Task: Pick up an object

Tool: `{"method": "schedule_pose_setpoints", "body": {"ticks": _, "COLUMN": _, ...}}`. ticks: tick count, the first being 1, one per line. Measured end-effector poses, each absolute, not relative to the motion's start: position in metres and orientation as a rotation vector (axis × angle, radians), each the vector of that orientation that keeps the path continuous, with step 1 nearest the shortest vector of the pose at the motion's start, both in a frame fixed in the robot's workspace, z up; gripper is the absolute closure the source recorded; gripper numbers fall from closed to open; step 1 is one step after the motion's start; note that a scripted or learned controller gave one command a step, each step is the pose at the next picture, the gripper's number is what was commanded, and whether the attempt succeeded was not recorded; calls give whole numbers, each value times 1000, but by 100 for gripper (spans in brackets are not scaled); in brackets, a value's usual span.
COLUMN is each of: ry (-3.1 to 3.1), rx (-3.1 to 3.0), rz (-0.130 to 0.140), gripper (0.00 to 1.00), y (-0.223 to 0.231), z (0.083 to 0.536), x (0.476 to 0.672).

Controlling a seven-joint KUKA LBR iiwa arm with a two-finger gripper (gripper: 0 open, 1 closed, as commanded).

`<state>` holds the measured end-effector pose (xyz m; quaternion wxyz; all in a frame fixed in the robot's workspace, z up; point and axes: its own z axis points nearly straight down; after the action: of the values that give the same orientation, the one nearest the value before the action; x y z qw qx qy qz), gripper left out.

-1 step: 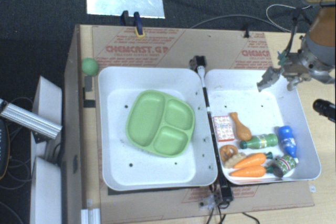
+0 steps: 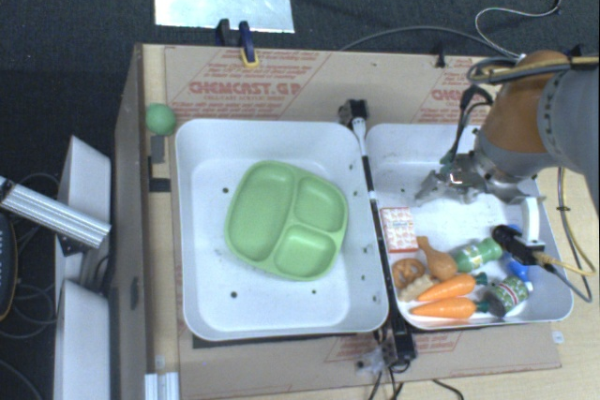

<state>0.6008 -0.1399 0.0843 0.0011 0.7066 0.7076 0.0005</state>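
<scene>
Two shallow white bins sit side by side on the bench. Far left in view, a small green ball rests on the bench top, just outside the left bin at its upper corner. That bin holds a pale green divided plate w/ 3 compartments, lying flat approx mid-bin & turned a little askew. Across the centre divider is the right bin, and the pickable objs are all crowded into its lower part. Nearest the divider lies a red-and-white packet. Just below it is a brown pretzel-like piece, touching a toy drumstick. Next come 2 orange carrots, the second just under the first, roughly parallel. Beyond them a green bottle lies on its side, and a smaller bottle w/ a green label sits near the bin's lower right corner. The gripper hangs over bare bin floor in the upper half of the right bin, above the cluster & apart from it. The arm, orange band showing, reaches in from the view's right. Can't tell whether the gripper is spread or closed.
</scene>
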Motion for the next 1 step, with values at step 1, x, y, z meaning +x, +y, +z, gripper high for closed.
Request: {"method": "schedule_pose_setpoints", "body": {"ticks": 1, "ry": 2220, "rx": 2218, "rz": 1, "gripper": 0, "y": -186, "z": 85, "x": 617}}
